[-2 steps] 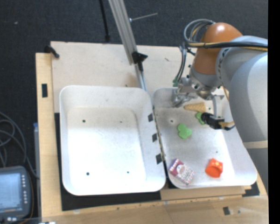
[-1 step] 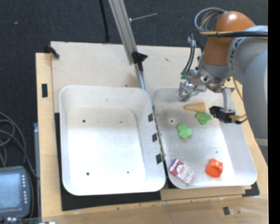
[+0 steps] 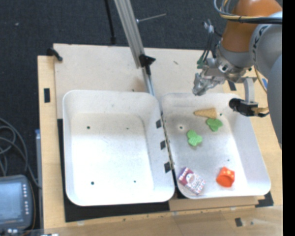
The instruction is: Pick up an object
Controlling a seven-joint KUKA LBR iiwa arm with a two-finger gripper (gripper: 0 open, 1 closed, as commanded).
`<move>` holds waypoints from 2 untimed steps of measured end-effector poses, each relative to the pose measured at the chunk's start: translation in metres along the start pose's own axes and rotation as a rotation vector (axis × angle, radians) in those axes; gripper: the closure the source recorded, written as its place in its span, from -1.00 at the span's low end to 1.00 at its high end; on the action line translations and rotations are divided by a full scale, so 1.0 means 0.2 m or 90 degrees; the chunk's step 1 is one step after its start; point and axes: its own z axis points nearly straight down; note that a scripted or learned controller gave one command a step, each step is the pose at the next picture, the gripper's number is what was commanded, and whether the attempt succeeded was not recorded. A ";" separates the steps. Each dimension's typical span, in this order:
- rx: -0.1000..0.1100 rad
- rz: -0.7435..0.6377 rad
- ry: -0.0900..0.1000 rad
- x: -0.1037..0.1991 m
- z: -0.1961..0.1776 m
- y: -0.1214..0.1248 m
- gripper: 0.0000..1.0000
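My gripper (image 3: 201, 88) hangs over the far edge of the right bin (image 3: 250, 146), with nothing seen between its fingers. Just below and to its right lies a tan cone (image 3: 206, 113). Near the cone rests a green piece (image 3: 214, 124), and a second green piece (image 3: 194, 138) lies toward the bin's middle. At the near side sit an orange cup-like object (image 3: 225, 177) and a pink and white packet (image 3: 191, 180).
The left bin (image 3: 78, 132) stands beside the right one. A slanted metal post (image 3: 132, 33) rises behind the bins' shared edge. The black block on its bracket sticks out at the right bin's far right rim.
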 end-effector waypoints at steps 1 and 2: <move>0.006 0.000 -0.001 -0.01 0.08 0.00 1.00; 0.006 -0.001 0.001 0.25 0.08 -0.12 1.00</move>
